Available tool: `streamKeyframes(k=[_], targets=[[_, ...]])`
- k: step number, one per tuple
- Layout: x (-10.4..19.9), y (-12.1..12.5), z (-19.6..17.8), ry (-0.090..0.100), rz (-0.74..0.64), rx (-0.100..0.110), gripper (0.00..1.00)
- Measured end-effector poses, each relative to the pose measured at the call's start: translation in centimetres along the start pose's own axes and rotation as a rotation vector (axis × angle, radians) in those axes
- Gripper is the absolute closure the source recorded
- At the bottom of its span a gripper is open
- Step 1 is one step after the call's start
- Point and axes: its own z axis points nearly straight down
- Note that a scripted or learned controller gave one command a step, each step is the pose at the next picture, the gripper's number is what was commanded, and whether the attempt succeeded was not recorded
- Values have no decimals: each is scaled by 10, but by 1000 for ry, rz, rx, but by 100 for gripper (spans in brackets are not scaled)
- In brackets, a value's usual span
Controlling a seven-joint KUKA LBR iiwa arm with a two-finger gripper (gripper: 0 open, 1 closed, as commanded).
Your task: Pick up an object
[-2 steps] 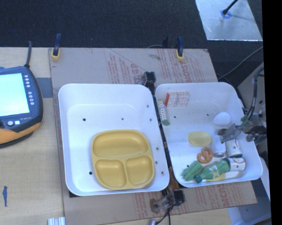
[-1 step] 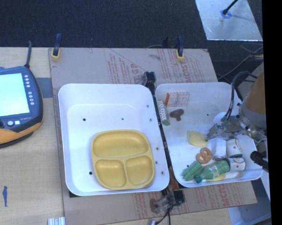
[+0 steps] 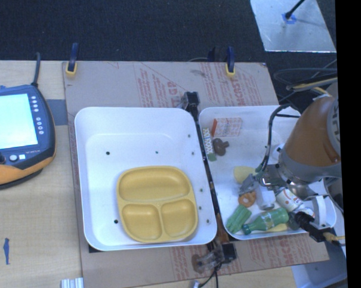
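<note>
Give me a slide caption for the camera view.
Gripper low over cluttered right bin; yellow divided tray in left bin.

Grey arm (image 3: 301, 165), orange band, black cable (image 3: 270, 136).

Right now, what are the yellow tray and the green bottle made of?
The yellow tray looks like moulded plastic: one even matte colour, rounded corners, three pressed-in compartments. The green bottle also seems plastic, probably a toy: it looks glossy, with a light patch on its side. It could be something else, since it appears small and blurry.
</note>
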Motion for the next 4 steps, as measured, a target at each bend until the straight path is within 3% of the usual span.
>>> streamKeyframes(k=[1, 2, 3, 4], targets=[[33, -3, 0, 0, 1, 2, 0], [31, 12, 0, -2, 1, -1, 0], [32, 58, -1, 0, 5, -2, 0], [38, 39, 0, -1, 5, 1, 0]])
